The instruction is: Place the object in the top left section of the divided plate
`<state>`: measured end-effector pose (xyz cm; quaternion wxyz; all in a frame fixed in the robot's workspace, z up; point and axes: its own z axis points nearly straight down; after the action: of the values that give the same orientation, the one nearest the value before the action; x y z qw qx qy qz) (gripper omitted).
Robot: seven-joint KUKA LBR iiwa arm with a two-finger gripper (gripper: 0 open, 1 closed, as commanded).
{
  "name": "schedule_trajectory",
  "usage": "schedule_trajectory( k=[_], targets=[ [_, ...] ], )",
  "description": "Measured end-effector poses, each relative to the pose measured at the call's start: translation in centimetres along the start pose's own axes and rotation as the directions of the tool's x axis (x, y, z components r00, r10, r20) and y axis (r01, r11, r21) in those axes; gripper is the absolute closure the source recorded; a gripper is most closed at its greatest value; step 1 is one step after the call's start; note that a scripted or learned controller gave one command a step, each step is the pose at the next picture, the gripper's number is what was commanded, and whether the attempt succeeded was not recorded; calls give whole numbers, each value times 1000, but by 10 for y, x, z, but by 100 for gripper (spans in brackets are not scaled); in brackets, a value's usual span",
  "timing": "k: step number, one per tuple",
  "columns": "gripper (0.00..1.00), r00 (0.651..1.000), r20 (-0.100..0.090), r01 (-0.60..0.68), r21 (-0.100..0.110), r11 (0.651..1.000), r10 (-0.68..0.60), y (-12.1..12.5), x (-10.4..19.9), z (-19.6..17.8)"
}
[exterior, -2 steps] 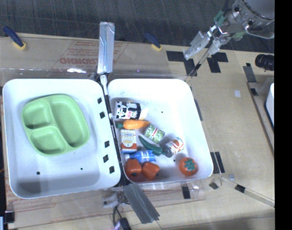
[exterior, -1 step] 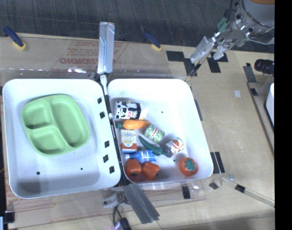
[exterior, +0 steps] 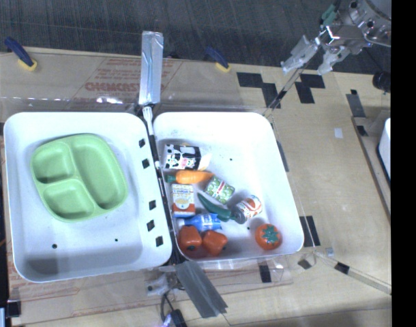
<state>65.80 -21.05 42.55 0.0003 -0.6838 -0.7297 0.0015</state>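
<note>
Gripper point(exterior: 316, 52) open, empty, above bin corner; best lowered onto isolated tomato point(exterior: 268, 236), then carried to plate point(exterior: 77, 176), top-left section.

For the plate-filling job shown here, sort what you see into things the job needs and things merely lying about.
Needed: green divided plate in the left bin; toy foods piled in the right bin, such as the carrot; the gripper.
Lying about: blue clamps; grey tape strip.
</note>
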Motion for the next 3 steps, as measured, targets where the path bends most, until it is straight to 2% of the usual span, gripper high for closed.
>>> schedule_trajectory(
  k=[1, 2, 3],
  targets=[
    [0, 993, 0, -122, -1, 993, 122, 0, 0, -14],
    [0, 967, -1, -257, 6, 967, 257, -5, 7, 61],
    [0, 915, 0, -404, 0, 915, 404, 0, 7, 53]
  ],
)
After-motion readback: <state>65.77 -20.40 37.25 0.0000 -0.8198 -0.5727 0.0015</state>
